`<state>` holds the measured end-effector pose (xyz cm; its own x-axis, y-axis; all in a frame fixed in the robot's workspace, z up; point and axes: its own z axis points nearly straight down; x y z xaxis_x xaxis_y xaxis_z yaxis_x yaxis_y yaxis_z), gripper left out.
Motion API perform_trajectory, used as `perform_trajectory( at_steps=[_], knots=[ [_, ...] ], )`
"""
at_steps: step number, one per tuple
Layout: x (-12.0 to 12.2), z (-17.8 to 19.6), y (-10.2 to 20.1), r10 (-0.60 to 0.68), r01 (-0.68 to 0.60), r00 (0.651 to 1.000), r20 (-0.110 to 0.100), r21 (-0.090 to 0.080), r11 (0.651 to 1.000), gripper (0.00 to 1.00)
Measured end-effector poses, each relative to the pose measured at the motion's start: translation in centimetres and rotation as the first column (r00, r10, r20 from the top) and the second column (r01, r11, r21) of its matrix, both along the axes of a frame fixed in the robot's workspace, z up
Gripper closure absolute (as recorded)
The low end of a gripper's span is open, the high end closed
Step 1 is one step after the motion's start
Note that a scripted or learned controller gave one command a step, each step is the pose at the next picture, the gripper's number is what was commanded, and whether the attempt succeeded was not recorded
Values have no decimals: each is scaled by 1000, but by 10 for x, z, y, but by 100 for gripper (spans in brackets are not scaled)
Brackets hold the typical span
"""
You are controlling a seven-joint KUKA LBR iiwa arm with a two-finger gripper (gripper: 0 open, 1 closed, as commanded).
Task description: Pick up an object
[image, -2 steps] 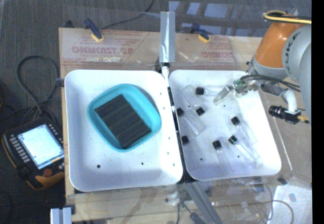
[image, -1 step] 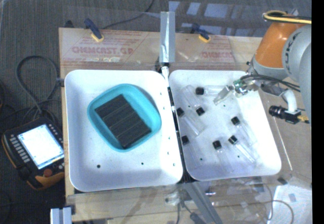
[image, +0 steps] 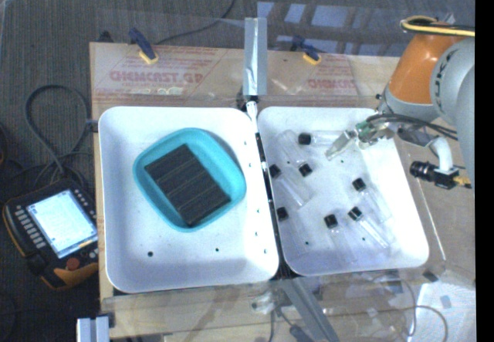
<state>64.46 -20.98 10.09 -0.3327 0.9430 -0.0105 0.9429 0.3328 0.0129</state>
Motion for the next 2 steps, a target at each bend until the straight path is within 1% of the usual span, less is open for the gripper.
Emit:
perform_trajectory(
  at_steps=[2],
  knots=[
    [0,0,0,0,0,1000,0,0,1000,0]
  ],
)
